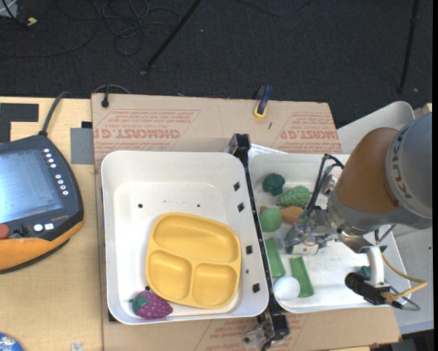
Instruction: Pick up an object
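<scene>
My gripper (306, 238) is low inside the right bin (334, 273), near its middle, below the orange-banded wrist (365, 181). Just left of it lie a green ball (270, 218) and a small orange piece (292, 213). Behind those sit a light green bumpy toy (297, 194) and a dark green one (274, 183). Two green sticks (276, 258) (302, 275) and a white ball (286, 287) lie in front of the gripper. A small white and red item (311, 248) sits right under it; whether it is held is unclear.
The left bin (167, 185) holds a yellow divided tray (193, 258) and purple toy grapes (153, 306) at its front left corner. A black divider (251, 225) separates the bins. A teach pendant (25, 196) lies on the bench at far left.
</scene>
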Controlling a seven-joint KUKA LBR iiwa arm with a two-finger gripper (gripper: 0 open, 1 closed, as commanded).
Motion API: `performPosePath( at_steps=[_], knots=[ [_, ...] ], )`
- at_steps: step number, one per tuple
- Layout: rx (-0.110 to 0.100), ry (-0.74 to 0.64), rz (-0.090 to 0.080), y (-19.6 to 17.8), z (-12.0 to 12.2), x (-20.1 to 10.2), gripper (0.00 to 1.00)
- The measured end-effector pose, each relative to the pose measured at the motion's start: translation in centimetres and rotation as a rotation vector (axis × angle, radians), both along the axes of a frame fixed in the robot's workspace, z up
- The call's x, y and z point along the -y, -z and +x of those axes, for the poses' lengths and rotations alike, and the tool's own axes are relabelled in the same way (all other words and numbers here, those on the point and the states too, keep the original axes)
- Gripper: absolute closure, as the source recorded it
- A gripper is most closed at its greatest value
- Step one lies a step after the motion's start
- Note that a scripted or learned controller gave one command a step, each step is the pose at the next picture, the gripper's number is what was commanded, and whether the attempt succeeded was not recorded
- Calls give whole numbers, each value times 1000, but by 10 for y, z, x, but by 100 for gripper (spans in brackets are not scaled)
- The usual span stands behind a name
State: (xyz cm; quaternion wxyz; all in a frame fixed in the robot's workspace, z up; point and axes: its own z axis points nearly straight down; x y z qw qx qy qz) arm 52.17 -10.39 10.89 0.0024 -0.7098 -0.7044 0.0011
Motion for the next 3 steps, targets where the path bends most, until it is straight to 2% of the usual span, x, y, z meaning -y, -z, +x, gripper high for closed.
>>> performPosePath(
  at_steps=[1,2,3],
  knots=[
    [19,-16,1,-133,39,-79,100],
    [16,-10,1,-253,-13,-100,100],
    [5,-12,0,-282,-47,-144,100]
  ],
)
